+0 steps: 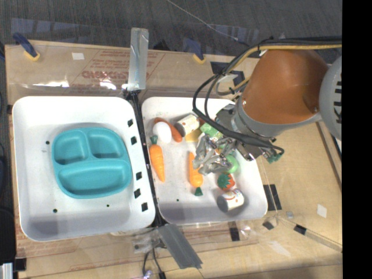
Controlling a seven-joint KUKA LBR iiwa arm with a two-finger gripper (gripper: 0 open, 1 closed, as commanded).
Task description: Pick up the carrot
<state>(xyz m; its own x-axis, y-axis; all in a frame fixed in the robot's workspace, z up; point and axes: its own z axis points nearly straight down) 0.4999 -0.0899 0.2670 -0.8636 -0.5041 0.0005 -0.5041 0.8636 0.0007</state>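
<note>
Hovering over the right bin, the gripper hangs beside a carrot; its finger state cannot be told. Another carrot lies by the divider.

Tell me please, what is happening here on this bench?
A grey robot arm with an orange band reaches from the right into the right white bin, which holds toy food. Its tool hovers low over the pile, beside a small orange carrot. A second, larger orange carrot lies by the bin's left wall. Neither carrot is lifted yet. The left white bin holds a teal divided plate.
</note>
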